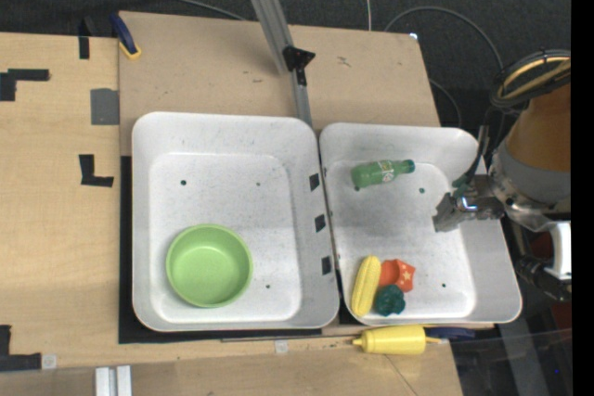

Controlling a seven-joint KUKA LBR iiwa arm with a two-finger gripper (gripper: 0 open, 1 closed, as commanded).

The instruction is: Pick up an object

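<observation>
A green bottle (pixel 381 172) lies on its side in the upper part of the right bin (pixel 483 297), long axis nearly left to right, cap end toward the right and tipped slightly up. Its pale label cannot be read. The jaws (pixel 452 210) hang over the bin's right side, apart from the bottle; they look slightly parted with nothing between them, though blur makes this uncertain.

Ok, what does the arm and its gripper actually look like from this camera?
The arm is bulky and rounded, with a grey body and a broad orange band above the wrist. A dark cable loops over its top. The small metallic grey gripper sticks out at its tip, blocky, with darker parts; finer detail is too blurred to tell.
</observation>
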